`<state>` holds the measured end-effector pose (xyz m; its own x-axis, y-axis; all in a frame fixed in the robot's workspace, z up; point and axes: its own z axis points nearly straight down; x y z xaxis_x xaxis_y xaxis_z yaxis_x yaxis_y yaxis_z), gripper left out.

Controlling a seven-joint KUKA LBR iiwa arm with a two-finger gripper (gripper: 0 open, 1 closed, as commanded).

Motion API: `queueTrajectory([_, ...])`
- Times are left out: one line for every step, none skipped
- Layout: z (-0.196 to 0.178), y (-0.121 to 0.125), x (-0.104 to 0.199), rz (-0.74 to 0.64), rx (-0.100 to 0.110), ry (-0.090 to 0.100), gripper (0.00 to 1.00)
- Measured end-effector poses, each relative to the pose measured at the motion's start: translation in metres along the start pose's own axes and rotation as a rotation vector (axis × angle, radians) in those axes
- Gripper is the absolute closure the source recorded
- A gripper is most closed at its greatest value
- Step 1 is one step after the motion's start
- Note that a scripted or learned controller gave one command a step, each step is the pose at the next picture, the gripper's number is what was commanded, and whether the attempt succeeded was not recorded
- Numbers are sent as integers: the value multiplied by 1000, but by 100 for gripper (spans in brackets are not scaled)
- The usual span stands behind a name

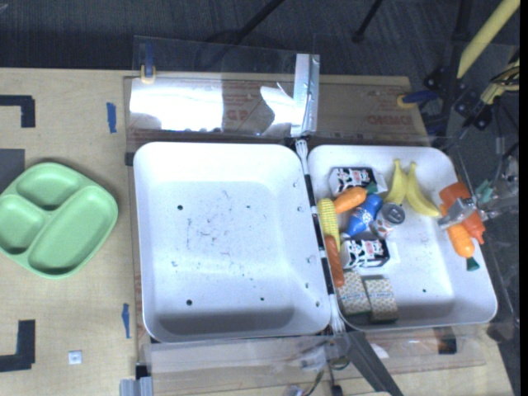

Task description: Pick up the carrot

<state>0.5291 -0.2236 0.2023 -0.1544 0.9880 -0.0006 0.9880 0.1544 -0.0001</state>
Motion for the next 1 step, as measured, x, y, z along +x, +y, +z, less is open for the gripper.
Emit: queueTrajectory([115, -34, 8, -351, -2, 5, 100])
